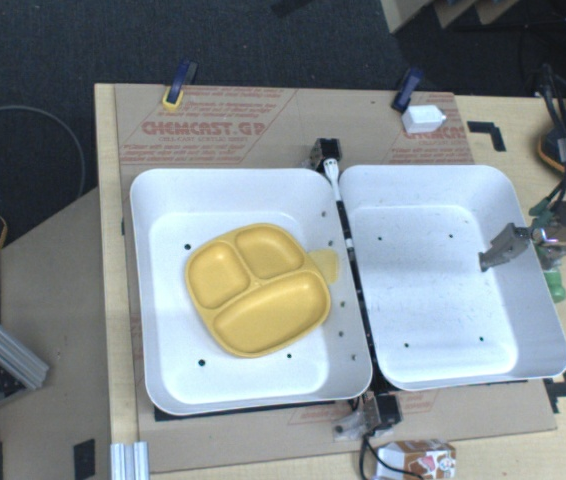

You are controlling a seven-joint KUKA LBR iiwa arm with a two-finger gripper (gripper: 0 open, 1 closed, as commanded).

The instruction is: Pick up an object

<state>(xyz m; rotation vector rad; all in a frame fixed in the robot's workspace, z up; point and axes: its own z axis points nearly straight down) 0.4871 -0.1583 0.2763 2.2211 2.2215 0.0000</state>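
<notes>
Two shallow white plastic bins sit side by side on the pale wooden tabletop (pixel 263 128), each speckled with small dark holes. The left bin (pixel 158 268) holds one smooth, glossy yellow plastic plate with three rounded compartments (pixel 257 288), lying slightly askew near its middle. Over the right bin (pixel 443 358), at its right rim, hangs the grey metal claw (pixel 508 248); I cannot tell whether it is clenched or released
</notes>
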